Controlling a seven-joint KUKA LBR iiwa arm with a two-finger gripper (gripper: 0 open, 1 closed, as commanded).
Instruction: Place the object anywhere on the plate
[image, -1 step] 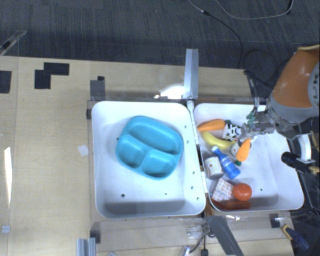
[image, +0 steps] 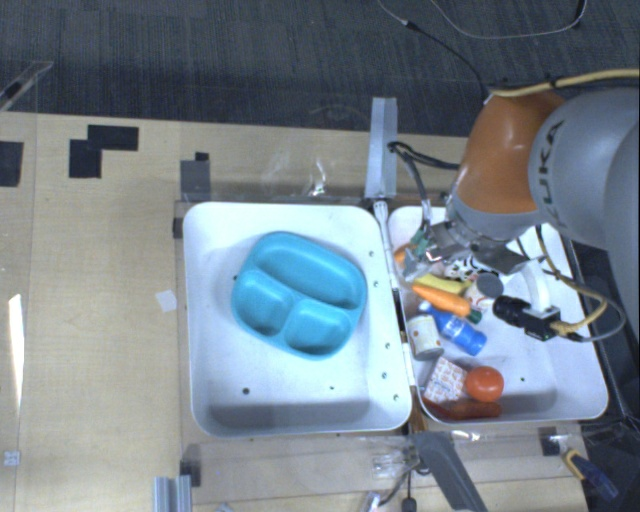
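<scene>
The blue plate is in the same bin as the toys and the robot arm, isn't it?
No. The camera view shows the blue plate alone in the left bin. The toys and the arm are in the right bin.

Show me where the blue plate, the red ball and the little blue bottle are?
blue plate (image: 297, 292): camera view, middle ridge between its compartments.
red ball (image: 485, 381): camera view, its top.
little blue bottle (image: 463, 334): camera view, its body.

Three-compartment plastic plate (image: 298, 293) showing sky blue, sitting in shallow white left bin (image: 215, 330). Right white bin (image: 575, 385) holding a small orange-red ball (image: 484, 383), blue bottle (image: 462, 333), red-and-white checked packet (image: 444, 381), orange-yellow carrot-shaped piece (image: 441, 293).
</scene>
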